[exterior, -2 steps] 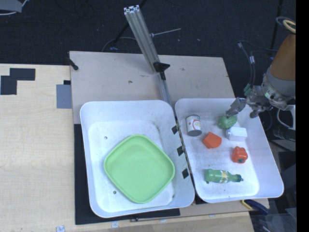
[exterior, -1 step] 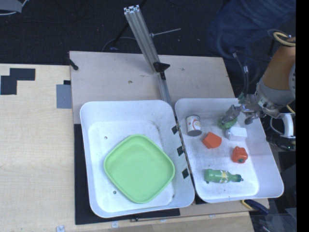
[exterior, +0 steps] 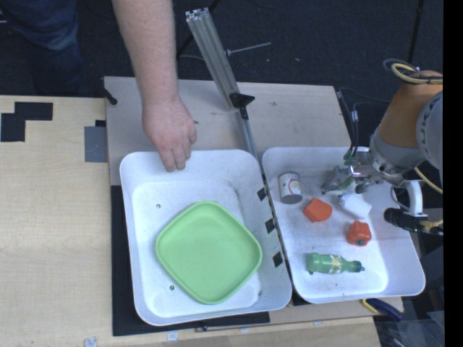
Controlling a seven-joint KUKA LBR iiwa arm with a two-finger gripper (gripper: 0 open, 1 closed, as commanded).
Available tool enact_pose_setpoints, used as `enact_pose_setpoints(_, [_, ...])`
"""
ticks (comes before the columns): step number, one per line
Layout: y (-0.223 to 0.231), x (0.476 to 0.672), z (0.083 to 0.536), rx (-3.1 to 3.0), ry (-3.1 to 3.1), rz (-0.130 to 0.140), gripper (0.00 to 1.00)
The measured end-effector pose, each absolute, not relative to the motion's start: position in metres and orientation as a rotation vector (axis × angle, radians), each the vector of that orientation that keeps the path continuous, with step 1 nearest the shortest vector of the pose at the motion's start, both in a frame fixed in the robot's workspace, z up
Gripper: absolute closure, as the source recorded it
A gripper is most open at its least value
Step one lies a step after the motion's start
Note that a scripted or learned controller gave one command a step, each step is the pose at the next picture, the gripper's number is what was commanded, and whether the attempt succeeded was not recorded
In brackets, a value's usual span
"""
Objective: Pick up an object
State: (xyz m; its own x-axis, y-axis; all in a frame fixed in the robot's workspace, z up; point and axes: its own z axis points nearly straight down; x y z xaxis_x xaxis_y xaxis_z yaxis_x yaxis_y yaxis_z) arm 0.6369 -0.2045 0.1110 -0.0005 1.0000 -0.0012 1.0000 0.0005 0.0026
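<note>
The right bin (exterior: pixel 405 273) holds a small tin can (exterior: pixel 290 187), an orange block (exterior: pixel 317 210), a red pepper-like toy (exterior: pixel 359 233), a green bottle (exterior: pixel 331 264) lying on its side, and a white object (exterior: pixel 356 205). My gripper (exterior: pixel 346 181) hangs low over the bin's upper right part, just above and left of the white object and right of the can. The grey arm with its orange band (exterior: pixel 405 114) comes in from the right. Nothing is visibly held.
The left bin (exterior: pixel 137 186) holds a green square plate (exterior: pixel 207 251). A person's bare forearm and hand (exterior: pixel 168 132) reach down from the top onto that bin's far rim. A metal rail (exterior: pixel 217 56) slants behind the bins.
</note>
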Motion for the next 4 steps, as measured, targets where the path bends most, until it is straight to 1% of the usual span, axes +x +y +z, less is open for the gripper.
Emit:
enact_pose_setpoints(1, [-0.204, 0.637, 0.091, 2.220, 2.224, -0.001, 0.00])
enact_pose_setpoints(2, [-0.204, 0.637, 0.102, 2.219, 2.224, -0.001, 1.00])
enact_pose_setpoints(4, [-0.209, 0.630, 0.191, 2.219, 2.219, 0.002, 1.00])
